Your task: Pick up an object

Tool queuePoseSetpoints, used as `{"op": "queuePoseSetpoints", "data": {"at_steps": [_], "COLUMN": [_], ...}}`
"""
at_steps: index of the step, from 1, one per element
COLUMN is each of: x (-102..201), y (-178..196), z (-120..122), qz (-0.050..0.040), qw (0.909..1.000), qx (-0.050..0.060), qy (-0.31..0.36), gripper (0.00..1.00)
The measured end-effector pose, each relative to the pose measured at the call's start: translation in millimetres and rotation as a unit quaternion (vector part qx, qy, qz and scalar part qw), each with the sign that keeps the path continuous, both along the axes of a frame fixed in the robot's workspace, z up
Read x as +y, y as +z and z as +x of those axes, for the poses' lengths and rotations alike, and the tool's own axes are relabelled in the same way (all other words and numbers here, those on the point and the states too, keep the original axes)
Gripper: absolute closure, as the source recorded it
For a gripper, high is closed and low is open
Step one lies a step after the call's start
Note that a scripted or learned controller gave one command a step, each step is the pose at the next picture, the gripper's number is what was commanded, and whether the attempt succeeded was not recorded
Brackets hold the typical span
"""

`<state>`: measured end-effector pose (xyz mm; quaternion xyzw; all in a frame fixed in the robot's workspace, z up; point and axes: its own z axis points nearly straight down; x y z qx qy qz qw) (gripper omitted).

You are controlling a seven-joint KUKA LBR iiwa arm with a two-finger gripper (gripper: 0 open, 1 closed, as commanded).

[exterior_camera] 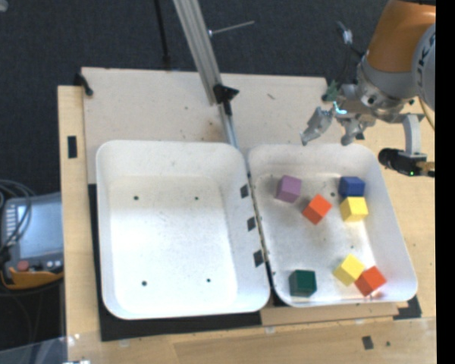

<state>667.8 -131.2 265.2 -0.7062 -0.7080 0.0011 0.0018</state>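
My gripper (333, 130) hangs above the back rim of the right bin (388, 226), open, with nothing between its fingers. In that bin lie a purple cube (289, 189), an orange cube (316, 208), a blue cube (352, 186) and, touching its front side, a yellow cube (354, 208). Nearer the front sit a green cube (302, 282), a second yellow cube (349, 268) and a red-orange cube (371, 280) against it. The purple cube is the closest to the gripper, below and to its left.
The left bin (114, 226) stands beside the right one. A slanted metal rail (199, 44) runs from the top down to the bins' shared back corner. A monitor and cables (23, 233) sit off the bench at the left.
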Motion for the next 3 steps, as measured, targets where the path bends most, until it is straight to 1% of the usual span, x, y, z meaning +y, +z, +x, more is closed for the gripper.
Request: {"op": "queuePoseSetpoints", "data": {"at_steps": [1, 2, 3], "x": [-0.7, -12.0, -17.1], "y": [3.5, -47.1, -89.7], "z": [0.6, 3.5, 6.1], "qz": [-0.0017, -0.0018, -0.002], "qw": [1.0, 1.0, 1.0], "qx": [-0.002, 0.0, -0.001], "qy": [0.001, -0.002, -0.002], "gripper": [0.0, 0.0, 0.0]}}
